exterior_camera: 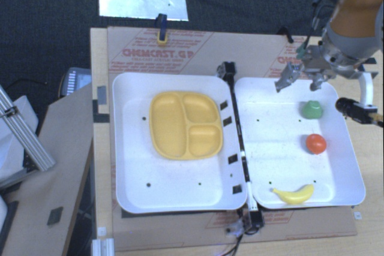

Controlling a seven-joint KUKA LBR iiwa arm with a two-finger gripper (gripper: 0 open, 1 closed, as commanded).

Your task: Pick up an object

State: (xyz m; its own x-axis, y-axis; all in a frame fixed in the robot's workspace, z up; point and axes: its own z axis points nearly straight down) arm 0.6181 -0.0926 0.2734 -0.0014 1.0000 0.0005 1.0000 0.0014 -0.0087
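Gripper hangs over the far edge of the right bin, two fingers spread well apart, nothing between them. Orange-banded arm enters from the right, above it. Nearest candidate: a green object, near the bin's far right corner, just below and a little right of the fingers, apart from them. Further toward the near side: a small orange-red ball, then a banana along the near wall. Left bin holds a yellow divided plate, well apart from the arm. Judgement: the approach stage, no grasp made. To do it well, centre the open fingers over the green object, keep clear of the bin's right wall, descend straight, close only once both fingers straddle it. The ball would likely roll under an off-centre pinch.
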